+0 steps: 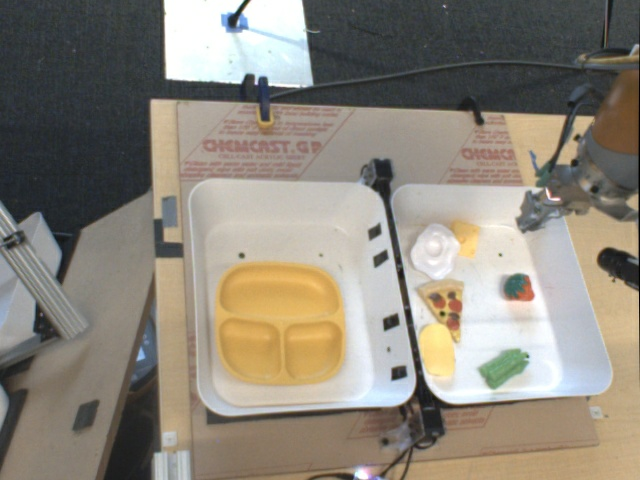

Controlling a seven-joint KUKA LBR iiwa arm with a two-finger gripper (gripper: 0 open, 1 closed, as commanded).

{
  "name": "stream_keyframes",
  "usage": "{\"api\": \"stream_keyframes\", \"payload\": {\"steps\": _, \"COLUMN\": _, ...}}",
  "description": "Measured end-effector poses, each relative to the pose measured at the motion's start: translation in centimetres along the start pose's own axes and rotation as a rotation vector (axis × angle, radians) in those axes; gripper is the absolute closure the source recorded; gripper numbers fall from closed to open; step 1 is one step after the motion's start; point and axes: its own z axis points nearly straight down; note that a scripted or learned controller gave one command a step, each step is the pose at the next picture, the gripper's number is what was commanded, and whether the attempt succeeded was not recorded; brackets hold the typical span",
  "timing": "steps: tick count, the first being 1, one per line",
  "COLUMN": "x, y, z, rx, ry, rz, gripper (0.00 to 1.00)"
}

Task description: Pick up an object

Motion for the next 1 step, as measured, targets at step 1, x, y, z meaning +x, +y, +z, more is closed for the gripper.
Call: {"api": "stream_keyframes", "payload": {"steps": 1, "x": 4.53, "y": -0.19, "z": 0.52, "rx": 0.002, "ry": 0.002, "rz": -0.005, "gripper": 1.00}}
